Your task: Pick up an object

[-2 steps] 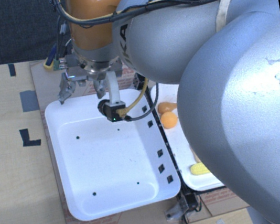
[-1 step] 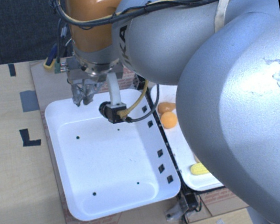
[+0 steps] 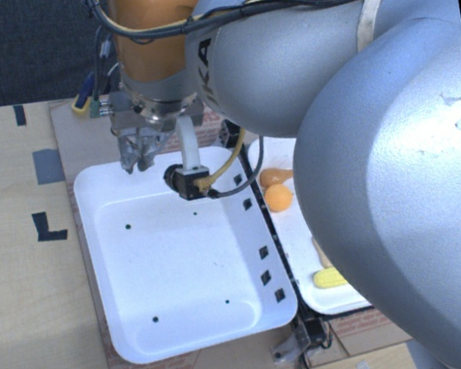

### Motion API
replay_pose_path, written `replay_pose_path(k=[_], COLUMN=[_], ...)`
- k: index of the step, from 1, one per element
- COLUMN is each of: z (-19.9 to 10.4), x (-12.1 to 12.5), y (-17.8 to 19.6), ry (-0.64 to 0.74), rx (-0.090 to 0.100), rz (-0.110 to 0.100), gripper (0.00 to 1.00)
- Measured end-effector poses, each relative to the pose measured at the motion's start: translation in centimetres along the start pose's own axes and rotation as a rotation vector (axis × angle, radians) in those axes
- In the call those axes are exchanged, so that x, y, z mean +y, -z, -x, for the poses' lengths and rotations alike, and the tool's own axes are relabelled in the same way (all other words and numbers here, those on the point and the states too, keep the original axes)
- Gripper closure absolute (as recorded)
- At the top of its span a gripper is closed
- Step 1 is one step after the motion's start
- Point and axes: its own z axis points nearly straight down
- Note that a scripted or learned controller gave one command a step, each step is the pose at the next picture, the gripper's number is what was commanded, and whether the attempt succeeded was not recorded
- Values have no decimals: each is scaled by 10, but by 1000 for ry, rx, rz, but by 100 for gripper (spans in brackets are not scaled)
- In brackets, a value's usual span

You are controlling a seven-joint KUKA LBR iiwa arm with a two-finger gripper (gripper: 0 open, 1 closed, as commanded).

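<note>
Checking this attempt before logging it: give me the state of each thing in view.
hand: over the left bin's far edge, nothing seen in it.
left bin: flat on the bench.
orange ball: lying in the right bin.
yellow object: lying in the right bin, partly behind the arm.

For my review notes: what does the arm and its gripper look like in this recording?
The arm has bulky, smooth grey rounded links, with a glossy orange band above the wrist. A pale strap crosses one grey link. Below the band sits a grey metal gripper, with dark cables and a yellowish one looping beside it.
</note>
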Motion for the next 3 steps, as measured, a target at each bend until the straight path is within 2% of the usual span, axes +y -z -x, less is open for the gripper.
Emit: replay_pose_path(k=[3], z=[-1], x=[0], y=[20], ry=[5], rx=[-9], rz=[-14], gripper=[100])
